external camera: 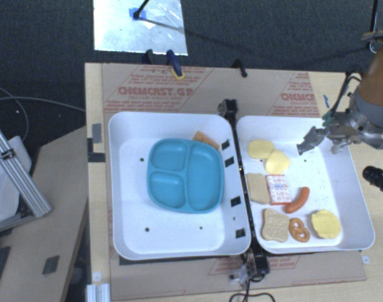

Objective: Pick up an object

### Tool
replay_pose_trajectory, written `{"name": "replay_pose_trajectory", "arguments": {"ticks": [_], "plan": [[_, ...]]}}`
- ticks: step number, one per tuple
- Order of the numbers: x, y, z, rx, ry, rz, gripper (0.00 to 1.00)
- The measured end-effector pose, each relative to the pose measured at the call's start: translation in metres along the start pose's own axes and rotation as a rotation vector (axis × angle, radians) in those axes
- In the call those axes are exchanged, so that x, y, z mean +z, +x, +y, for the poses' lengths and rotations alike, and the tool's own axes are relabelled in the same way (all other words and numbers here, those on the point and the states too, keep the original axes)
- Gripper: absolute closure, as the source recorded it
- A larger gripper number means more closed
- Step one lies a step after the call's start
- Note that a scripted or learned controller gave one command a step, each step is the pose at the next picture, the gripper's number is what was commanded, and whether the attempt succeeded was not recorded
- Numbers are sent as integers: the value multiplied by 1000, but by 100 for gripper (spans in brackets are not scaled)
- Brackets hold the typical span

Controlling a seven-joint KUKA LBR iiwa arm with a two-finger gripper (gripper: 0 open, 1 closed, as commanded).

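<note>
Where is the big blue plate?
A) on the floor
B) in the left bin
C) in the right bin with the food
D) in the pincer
B: the blue plate lies flat inside the left bin, while the toy food, like the sausage, sits in the right bin.

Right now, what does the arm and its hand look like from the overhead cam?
The arm enters from the right: grey casing with an orange band above the wrist. The hand is dark grey metal, angular, ending in two fingers; the nearer finger is dark. A small blue-green mark sits near the wrist mount.
</note>
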State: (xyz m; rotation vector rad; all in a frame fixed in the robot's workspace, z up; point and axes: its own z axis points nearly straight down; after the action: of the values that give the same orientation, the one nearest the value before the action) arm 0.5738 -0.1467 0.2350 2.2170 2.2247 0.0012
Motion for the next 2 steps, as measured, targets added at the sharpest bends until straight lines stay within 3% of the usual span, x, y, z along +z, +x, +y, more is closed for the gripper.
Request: {"name": "replay_pose_trajectory", "arguments": {"ticks": [1,2], "plan": [[84,30,-82,2,13,5,0],[150,55,-54,3,-6,-6,0]]}}
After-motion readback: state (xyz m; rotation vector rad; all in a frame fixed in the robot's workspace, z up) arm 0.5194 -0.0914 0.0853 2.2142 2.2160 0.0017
